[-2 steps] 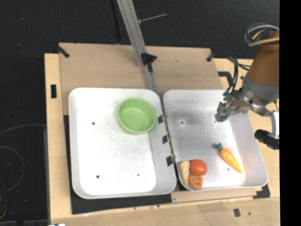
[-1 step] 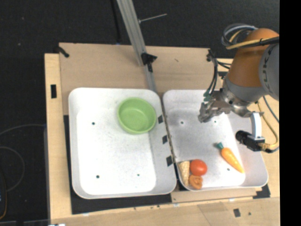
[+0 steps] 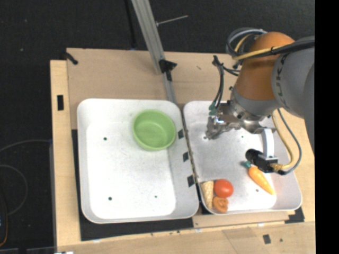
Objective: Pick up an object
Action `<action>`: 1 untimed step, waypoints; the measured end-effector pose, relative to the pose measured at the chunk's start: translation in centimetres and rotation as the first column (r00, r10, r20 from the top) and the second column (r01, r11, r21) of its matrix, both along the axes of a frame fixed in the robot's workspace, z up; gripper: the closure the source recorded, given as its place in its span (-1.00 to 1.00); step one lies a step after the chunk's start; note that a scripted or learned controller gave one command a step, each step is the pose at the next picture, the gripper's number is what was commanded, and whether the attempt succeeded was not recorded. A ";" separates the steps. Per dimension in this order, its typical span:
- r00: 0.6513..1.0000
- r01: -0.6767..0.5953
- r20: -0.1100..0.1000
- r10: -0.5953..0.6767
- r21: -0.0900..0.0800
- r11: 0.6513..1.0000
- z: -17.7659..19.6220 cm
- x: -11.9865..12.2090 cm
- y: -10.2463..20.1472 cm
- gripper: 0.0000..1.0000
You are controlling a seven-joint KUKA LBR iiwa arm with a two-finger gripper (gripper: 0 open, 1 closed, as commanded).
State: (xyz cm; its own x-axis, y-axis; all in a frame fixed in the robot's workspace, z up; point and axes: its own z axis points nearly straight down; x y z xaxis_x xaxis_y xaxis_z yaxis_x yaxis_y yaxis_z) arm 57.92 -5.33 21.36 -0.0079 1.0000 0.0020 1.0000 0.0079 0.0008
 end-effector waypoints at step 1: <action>1.000 -0.001 0.003 0.001 0.000 1.000 1.4 -0.1 5.4 1.00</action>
State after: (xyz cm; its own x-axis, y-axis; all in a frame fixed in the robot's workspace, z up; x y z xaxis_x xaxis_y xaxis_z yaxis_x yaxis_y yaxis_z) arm 57.79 0.08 22.75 -0.0089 1.0000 0.0021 1.0000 0.0089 0.0033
